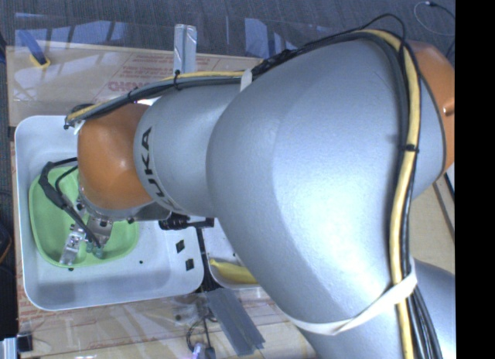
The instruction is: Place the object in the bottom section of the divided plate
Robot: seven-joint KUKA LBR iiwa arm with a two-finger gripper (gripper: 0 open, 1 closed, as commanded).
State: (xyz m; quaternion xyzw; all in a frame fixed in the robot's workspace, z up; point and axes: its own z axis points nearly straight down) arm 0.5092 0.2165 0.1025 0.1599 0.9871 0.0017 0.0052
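Meanwhile, the grey arm (pixel 309 172) stretches across the table, its hand (pixel 83 243) lowered over the green divided plate (pixel 42 210) lying at the left side of the left white bin (pixel 100 288). Whether the hand is open, closed or carrying anything cannot be told, and the object itself cannot be made out beneath it. Judging by the hand's position at the plate's lower part, the placing looks close, but nothing confirms a drop into the bottom section yet.
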